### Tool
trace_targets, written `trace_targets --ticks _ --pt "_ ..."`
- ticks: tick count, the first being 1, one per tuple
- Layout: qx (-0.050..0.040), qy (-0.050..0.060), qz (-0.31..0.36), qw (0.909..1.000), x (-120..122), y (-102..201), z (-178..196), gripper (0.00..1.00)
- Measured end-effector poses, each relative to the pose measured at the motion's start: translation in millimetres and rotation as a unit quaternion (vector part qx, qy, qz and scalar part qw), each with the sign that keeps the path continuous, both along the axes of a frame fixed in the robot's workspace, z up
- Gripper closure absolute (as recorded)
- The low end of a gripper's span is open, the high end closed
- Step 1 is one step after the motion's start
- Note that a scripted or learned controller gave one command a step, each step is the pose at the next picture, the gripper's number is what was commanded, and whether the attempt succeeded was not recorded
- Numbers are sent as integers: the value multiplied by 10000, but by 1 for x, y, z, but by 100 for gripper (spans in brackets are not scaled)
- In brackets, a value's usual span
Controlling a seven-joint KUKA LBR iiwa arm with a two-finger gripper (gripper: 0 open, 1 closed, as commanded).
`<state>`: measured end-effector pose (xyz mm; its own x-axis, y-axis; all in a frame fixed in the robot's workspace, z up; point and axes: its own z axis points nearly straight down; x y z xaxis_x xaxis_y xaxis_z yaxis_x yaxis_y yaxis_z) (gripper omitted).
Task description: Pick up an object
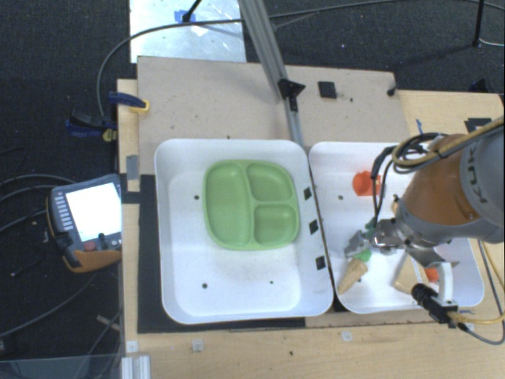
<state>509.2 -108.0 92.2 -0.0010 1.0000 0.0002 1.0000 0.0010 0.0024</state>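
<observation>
My arm [454, 192] looks bulky from up here — a broad orange band over a rounded grey wrist housing. Black cables loop at its eleven o'clock side, and a black fitting with thin wires sits at six o'clock.

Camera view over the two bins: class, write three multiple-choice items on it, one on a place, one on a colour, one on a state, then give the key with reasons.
1. Where does the green divided plate lie?
A. left bin
B. right bin
C. on the bench outside the bins

2. What colour is the small object near the right bin's far side?
A. blue
B. orange
C. black

3. How does the plate lie?
A. on edge
B. flat, hollows up
C. upside down

Key: A, it lies on the left bin's floor; B, it shows orange; B, three hollows face up.
</observation>
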Motion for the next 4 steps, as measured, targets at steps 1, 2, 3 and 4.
trace_targets --ticks 1,2,3,4 --pt "0 -5 1 10000 0 0 9 100" --pt "0 14 -2 10000 -10 -1 57 100" --pt "-2 11 17 10000 -15 1 114 100" --pt "-3 5 18 10000 -22 -1 157 100"
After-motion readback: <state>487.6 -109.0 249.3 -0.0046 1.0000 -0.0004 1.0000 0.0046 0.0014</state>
